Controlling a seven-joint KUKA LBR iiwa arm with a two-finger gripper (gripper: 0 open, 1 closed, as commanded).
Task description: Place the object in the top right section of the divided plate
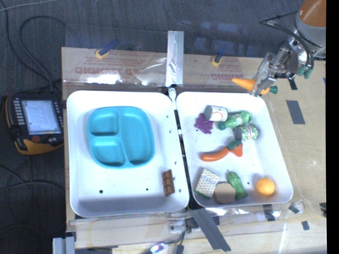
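- The arm (313,9) hangs over the bench's upper right corner, and the gripper (259,87) sits just past the top rim of the right bin (283,157).
- A small orange, carrot-like piece (243,82) juts out to the left at the fingertips. It looks pinched between them, though at this size and slant I can't swear the hold is firm.
- So the task's thing, as I read it, is up in the air by the right bin's top edge, well apart from the blue divided plate (121,136) in the left bin (79,184).
- The plate's top right section (133,121) is bare and waiting.
- Risk one: the carry runs right across both bins. A grip on just the tip of a tapered piece could let it slide out, dropping it among the right bin's clutter of purple grapes (203,124), small can (215,113) and green bottle (235,119).
- Risk two: the long piece sticks out sideways, so a low pass could clip the centre ridge between the bins and twist it loose.
- Risk three: the plate's sections sit close together. A release slightly off could land the carrot across a divider, or in the top left section (104,121).
- The chocolate bar (168,182) near the left bin's lower edge is clear of the likely path.
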